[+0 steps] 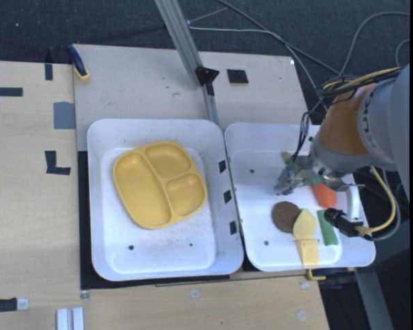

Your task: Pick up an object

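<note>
The jaws (288, 183) hang low in the right bin (261, 249), near its middle; whether they stand wide or narrow cannot be told, and nothing shows between them. The nearest candidate, a brown disc (285, 216), lies just beside them toward the bin's front edge, touching a yellow piece (305, 234) whose long axis runs front to back. An orange piece (324, 196) and a green stick (327, 228) lie toward the right edge. A yellow divided plate (160, 183) sits in the left bin (103, 205), well apart.

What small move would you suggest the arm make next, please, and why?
Probably shift the tool slightly toward the brown round object and lower it: the tool sits over bare floor of the right bin, with that object lying just beside it.
</note>
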Controlling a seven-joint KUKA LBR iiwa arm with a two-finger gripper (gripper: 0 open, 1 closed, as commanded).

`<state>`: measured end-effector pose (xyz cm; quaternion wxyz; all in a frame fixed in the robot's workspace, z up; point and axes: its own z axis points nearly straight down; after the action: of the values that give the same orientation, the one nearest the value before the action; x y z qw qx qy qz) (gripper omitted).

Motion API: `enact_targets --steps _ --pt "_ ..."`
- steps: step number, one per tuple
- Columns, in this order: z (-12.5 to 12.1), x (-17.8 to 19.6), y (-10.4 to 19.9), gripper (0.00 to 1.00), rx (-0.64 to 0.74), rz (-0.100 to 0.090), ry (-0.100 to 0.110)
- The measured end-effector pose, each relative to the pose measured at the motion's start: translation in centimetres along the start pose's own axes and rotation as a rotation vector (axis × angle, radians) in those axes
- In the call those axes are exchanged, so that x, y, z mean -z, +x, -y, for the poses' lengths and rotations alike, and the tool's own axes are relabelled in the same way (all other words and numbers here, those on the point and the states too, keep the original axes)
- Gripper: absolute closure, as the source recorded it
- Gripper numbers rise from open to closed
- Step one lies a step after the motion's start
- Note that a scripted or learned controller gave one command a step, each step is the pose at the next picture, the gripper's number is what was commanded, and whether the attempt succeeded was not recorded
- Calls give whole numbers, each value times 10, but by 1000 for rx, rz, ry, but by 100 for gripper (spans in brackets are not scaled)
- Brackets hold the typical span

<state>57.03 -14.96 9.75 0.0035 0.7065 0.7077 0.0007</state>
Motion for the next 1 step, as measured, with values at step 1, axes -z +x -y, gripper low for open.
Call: enact_targets --steps 1 --pt "0 58 9 100 0 -4 4"
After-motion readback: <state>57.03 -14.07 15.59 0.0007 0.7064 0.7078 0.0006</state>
